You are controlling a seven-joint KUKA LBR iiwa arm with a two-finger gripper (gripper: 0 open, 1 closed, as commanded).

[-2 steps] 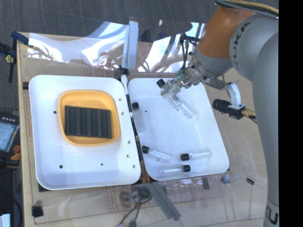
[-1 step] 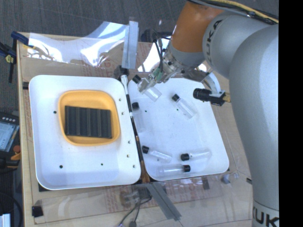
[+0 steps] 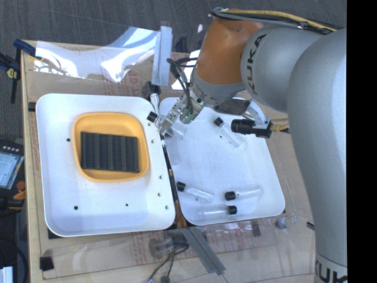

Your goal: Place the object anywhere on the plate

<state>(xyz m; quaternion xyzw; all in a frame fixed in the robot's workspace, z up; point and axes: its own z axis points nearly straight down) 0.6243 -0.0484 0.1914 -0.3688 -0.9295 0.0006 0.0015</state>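
This was a robotics lab or test cell. A grey KUKA arm (image 3: 294, 63) reached over a bench (image 3: 35, 69) bearing two shallow white bins (image 3: 100, 211), one scattered with clear, black-capped sample tubes (image 3: 227, 130). Cables (image 3: 165, 264) trailed at the front edge, and an electronic device with a screen (image 3: 8, 167) sat at the left.

1. The left white bin (image 3: 53, 158) lies left of the gripper (image 3: 177, 119), its right rim just beside it.
2. The right white bin (image 3: 259, 164) spreads below and right of the gripper (the two bins meet along their inner rims).
3. A clear plastic sheet (image 3: 126, 55) lies above and left of the gripper, at the far edge of the bench (image 3: 88, 243).
4. A small screen device (image 3: 9, 167) sits well apart, far to the gripper's left.
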